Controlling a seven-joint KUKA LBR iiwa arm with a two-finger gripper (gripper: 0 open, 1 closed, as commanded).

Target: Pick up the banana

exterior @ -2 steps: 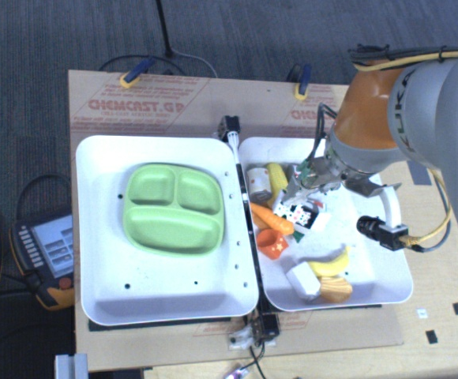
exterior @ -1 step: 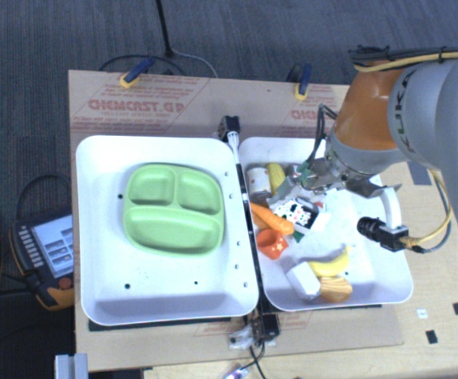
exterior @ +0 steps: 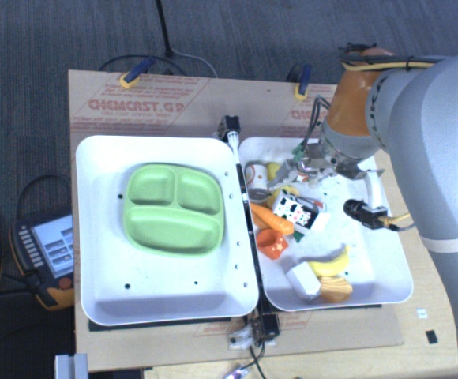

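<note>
Brown board (exterior: 142, 105) reads "CHEMCAST GP"; banana (exterior: 329, 264) lies in right bin (exterior: 387, 279)

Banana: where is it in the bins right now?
The banana lies in the right bin, near its front edge, touching a white block on its left and a tan piece just in front.

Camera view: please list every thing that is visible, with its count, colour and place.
Bins: 2, white, side by side on the bench.
Divided plate: 1, green, left bin.
Banana: 1, yellow, right bin, near its front.
Carrot: 1, orange, right bin, by the divider.
White block: 1, beside the banana.
Clamps: 2, yellow and blue, bench's far edge.
Arm: 1, grey, orange band, above the right bin.
Gripper: 1, at the right bin's far end.
</note>
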